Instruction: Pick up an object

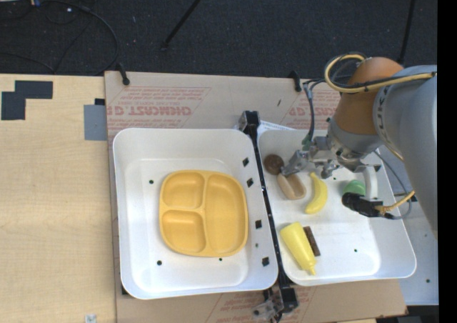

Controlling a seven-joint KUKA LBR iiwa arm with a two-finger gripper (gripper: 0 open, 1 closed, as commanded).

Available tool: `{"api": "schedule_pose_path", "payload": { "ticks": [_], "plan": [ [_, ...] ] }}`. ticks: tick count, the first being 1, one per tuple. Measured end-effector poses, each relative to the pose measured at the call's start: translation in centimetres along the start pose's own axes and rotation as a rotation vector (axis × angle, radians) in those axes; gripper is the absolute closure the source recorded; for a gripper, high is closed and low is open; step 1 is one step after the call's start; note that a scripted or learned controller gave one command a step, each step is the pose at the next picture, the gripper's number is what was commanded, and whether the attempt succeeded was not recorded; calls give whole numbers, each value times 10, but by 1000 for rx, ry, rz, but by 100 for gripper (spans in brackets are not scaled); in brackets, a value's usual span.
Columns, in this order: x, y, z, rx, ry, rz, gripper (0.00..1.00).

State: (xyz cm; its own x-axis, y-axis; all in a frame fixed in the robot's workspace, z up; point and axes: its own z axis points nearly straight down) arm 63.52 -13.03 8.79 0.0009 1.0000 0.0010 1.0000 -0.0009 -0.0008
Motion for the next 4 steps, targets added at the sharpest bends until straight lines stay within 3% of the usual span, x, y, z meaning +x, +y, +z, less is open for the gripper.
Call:
{"api": "schedule_pose_path", "payload": {
  "ticks": [1,3,4],
  "plan": [
    [1,2,-14,-5,3,0,100],
    [0,2,-118,-1,-1,-2,100],
    [0,2,-121,3,0,-3,100]
  ]
}}
